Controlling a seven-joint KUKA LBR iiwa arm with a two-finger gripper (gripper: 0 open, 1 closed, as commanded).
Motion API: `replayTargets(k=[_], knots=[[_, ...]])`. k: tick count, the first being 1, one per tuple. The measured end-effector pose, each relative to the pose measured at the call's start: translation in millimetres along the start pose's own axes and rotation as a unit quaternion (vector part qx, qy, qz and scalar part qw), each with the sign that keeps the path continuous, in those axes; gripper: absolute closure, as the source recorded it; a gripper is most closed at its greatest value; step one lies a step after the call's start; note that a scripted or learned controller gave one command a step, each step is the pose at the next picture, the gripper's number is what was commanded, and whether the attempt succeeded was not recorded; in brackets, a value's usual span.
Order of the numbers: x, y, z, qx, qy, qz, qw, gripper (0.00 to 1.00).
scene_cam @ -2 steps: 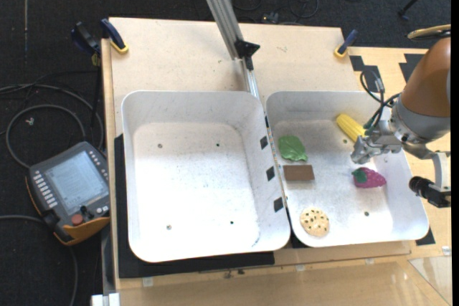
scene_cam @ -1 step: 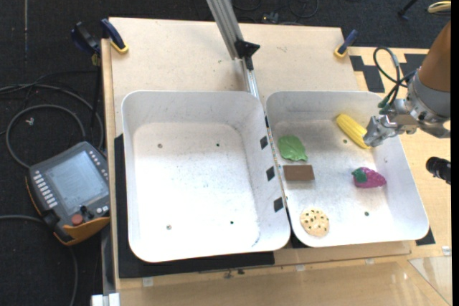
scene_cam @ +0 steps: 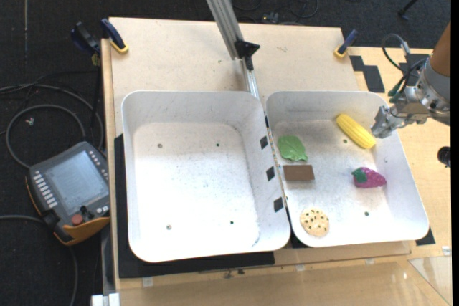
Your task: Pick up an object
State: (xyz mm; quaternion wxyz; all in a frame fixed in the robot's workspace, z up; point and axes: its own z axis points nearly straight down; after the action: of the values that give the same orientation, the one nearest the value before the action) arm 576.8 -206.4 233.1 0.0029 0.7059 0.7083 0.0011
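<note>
In the right bin (scene_cam: 401,222) lie several small objects: a yellow corn cob (scene_cam: 355,130) near the back right, a green leaf-like piece (scene_cam: 292,148), a brown rectangular block (scene_cam: 298,173), a purple grape bunch (scene_cam: 368,178) and a round speckled cookie (scene_cam: 314,221). My gripper (scene_cam: 381,123) hangs over the bin's right rim, just to the right of the corn cob's end. I see nothing held between its fingers.
The left bin (scene_cam: 136,154) stands beside the right one on the wooden bench (scene_cam: 186,57). A slanted metal pole (scene_cam: 219,0) rises behind the bins' shared wall. Clamps (scene_cam: 115,36) sit at the bench's back corners. A teach pendant (scene_cam: 68,190) lies on the floor at left.
</note>
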Motion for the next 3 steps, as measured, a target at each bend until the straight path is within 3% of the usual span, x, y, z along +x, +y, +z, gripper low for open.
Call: replayTargets(k=[3], knots=[[152.2,22.9,-4.6,0.002,0.002,-0.002,1.0,1.0]])
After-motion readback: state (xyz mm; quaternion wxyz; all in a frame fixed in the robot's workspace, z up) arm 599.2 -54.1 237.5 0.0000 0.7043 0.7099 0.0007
